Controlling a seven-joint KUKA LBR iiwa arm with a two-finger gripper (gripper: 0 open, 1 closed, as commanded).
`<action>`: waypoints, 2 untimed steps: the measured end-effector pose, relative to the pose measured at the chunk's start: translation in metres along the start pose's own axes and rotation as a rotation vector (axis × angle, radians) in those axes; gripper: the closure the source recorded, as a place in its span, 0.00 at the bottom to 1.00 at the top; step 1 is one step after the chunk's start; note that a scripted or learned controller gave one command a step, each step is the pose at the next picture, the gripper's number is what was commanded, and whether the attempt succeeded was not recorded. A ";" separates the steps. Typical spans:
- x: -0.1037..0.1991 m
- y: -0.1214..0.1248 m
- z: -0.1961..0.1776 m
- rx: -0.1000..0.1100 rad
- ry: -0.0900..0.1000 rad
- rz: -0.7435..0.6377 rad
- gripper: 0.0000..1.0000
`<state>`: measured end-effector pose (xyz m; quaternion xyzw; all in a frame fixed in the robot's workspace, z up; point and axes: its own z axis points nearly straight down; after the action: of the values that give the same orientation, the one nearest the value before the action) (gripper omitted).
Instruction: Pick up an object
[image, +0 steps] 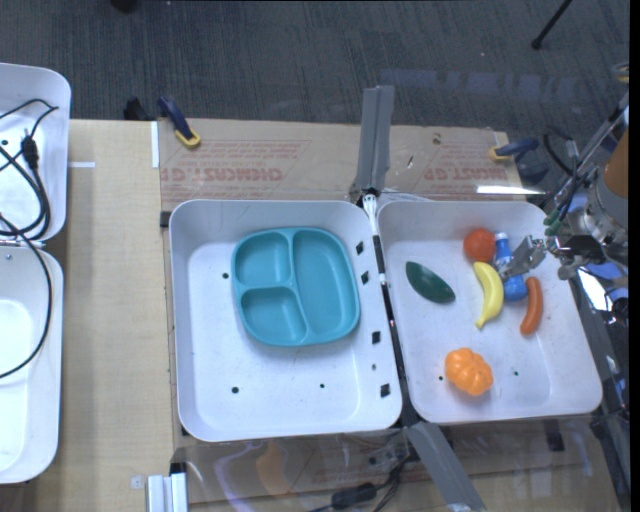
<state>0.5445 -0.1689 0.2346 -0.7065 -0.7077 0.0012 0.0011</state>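
Note:
The right bin (560, 400) holds several toys. A yellow banana (489, 291) lies beside a small blue object (515, 291), with an orange-red ball (479, 244) just behind them. A red-orange sausage shape (532, 305) lies to the right of the blue object. Near the bin's left side lies a dark green leaf shape (431, 283), and an orange pumpkin-like toy (468, 370) sits toward the front. My gripper (522, 258) reaches in from the right and hangs low over the blue object, hiding part of it.
The left bin (200, 400) holds a teal divided plate (296, 285). A grey divider post (375, 140) stands behind the seam between the bins. Blue clamps (176, 122) sit on the cardboard at the back. White trays with black cables (25, 170) are at the far left.

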 end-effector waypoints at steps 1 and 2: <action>-0.044 -0.004 0.134 -0.002 0.008 -0.006 0.00; -0.017 0.012 0.143 -0.002 0.000 -0.001 0.00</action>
<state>0.5563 -0.1854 0.0912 -0.7063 -0.7079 0.0005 0.0004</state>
